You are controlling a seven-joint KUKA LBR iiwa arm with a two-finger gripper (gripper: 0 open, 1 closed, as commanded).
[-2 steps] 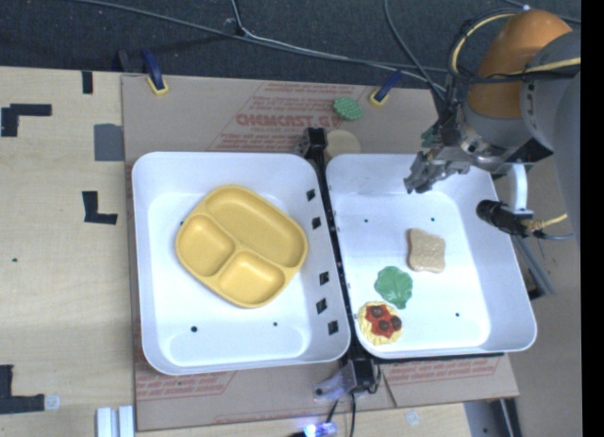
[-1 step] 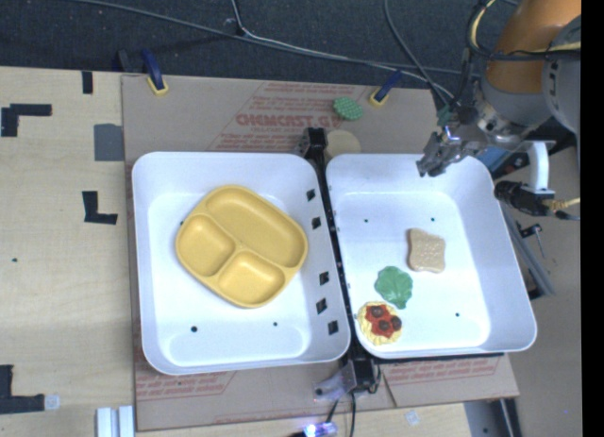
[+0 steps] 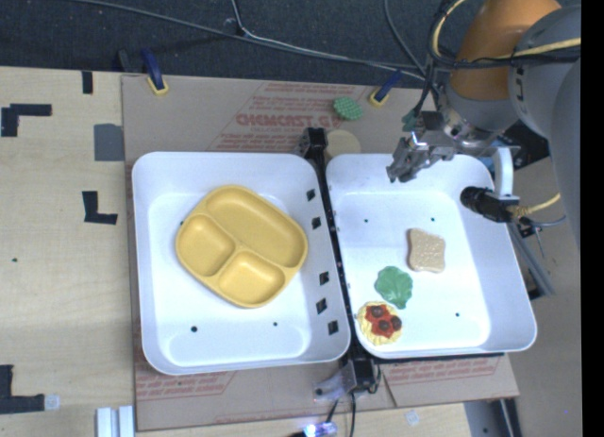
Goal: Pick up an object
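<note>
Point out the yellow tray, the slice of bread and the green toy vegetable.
yellow tray (image 3: 242, 244): camera view, on the ridge where its compartments meet.
slice of bread (image 3: 427, 251): camera view, middle of its top face.
green toy vegetable (image 3: 394, 285): camera view, centre of its leafy top.

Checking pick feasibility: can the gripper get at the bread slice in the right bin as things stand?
Probably yes. The gripper hovers over the right bin's far end, and the bread slice lies flat with bare floor around it. The green broccoli piece sits nearby but apart.

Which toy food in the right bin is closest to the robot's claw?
The tan bread slice; it lies nearest the gripper, while the green leafy piece and round pizza toy lie farther down.
</note>
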